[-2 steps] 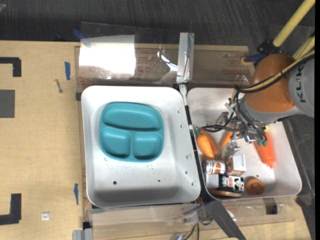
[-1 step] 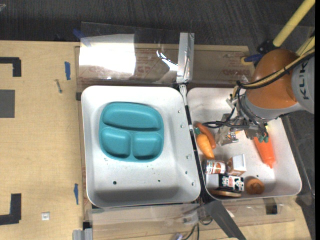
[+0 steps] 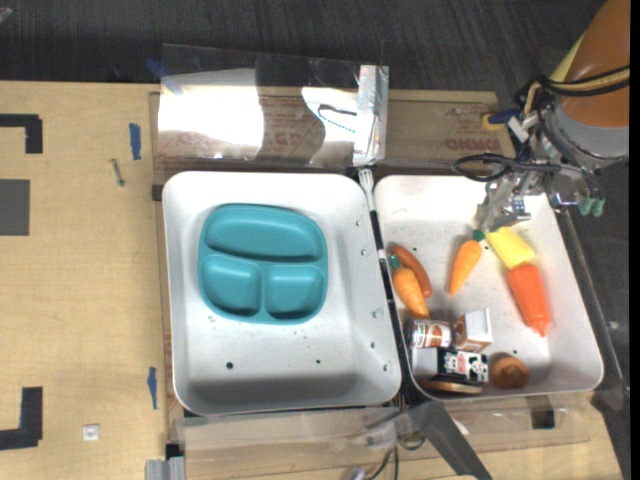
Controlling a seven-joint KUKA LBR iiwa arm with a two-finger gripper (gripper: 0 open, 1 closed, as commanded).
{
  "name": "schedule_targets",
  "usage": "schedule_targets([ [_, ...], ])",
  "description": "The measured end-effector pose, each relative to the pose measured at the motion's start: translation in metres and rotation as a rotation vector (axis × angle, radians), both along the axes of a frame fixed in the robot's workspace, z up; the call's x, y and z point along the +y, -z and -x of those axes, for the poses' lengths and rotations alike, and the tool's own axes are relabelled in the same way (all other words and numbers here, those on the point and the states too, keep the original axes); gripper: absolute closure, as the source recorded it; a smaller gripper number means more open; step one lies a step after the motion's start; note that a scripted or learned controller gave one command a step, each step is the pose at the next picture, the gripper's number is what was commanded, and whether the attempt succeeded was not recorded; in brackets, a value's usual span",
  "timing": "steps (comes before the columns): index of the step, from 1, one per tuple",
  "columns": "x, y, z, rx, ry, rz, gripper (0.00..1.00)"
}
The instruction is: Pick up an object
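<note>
Gripper point(image 3: 503, 206), finger state unclear, hangs over the right bin point(image 3: 585, 363), small carrot point(image 3: 464, 263) just below-left.

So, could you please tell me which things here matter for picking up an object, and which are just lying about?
Part of the job:
- metal two-finger gripper
- small orange toy carrot
- long orange-and-yellow toy carrot
- orange-brown toy sausages
- small printed cartons
- right white bin

Lying about:
- teal divided plastic tray
- left white bin
</note>
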State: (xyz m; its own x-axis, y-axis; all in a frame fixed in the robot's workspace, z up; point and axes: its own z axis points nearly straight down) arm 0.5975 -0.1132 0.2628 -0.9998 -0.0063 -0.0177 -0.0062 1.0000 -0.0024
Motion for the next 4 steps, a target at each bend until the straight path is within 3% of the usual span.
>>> schedule_targets([
  [1,0.049,-0.014,-0.003,0.006,0.043,-0.004,1.00],
  [2,0.047,-0.013,-0.002,0.008,0.046,-0.003,0.00],
  [3,0.042,0.081,0.054,0.021,0.055,-0.004,0.00],
  [4,0.011,0.173,0.050,0.001,0.113,-0.003,0.00],
])
